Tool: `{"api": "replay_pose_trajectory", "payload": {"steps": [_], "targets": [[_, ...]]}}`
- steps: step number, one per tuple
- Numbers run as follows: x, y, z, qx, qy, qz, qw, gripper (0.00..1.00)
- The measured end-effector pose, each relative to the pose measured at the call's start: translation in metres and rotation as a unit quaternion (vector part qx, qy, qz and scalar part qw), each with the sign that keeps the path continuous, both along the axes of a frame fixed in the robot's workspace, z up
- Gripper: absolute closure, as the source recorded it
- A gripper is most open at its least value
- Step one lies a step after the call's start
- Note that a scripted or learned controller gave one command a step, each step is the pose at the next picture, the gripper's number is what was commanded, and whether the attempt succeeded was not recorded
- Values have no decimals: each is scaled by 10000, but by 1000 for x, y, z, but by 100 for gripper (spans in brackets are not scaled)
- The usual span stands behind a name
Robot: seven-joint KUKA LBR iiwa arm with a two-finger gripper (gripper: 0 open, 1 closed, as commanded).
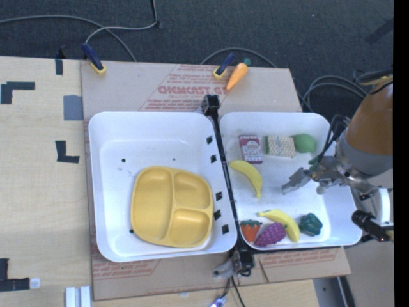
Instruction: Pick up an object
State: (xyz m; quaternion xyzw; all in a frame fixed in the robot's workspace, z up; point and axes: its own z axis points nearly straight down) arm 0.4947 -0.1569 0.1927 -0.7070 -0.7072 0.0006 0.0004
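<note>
Your arm (374,130) comes in from the right edge, its orange band uppermost and the grey wrist below it, bent down toward the left. The gripper (295,181) points left and slightly near, low over the right side, with nothing visible between its fingers.

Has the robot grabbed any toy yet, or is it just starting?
Nothing looks picked up yet. The gripper hangs over the right bin with no toy between its fingers. The bananas, grapes and green pepper lie in the bin. Choosing, gripping and lifting one is left.
</note>
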Motion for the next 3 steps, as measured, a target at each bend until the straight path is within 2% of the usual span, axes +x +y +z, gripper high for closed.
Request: {"api": "replay_pose_trajectory", "payload": {"steps": [1,2,3], "targets": [[39,52,-106,4,-27,9,10000,0],[97,58,-106,-6,-39,11,10000,0],[97,57,-96,-12,-33,10,10000,100]]}}
